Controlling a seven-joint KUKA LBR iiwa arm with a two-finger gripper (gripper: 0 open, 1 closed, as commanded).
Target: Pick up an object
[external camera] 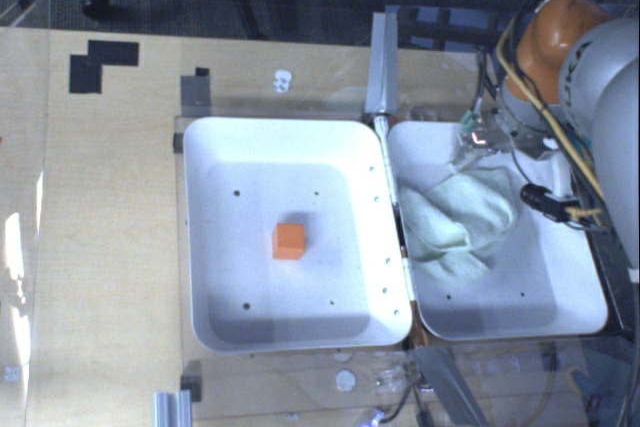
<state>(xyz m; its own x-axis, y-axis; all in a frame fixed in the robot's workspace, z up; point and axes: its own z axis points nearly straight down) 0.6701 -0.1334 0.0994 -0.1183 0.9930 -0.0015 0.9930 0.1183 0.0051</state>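
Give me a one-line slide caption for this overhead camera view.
KUKA arm's gripper poised over a crumpled pale cloth in the right bin, an orange cube sitting alone in the left bin.

Grey arm [608, 85]; orange band [560, 30]; yellow-black cables [560, 140].

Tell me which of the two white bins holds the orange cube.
The left bin holds the orange cube, near its middle. The right bin holds a pale crumpled cloth instead, with the gripper above it.
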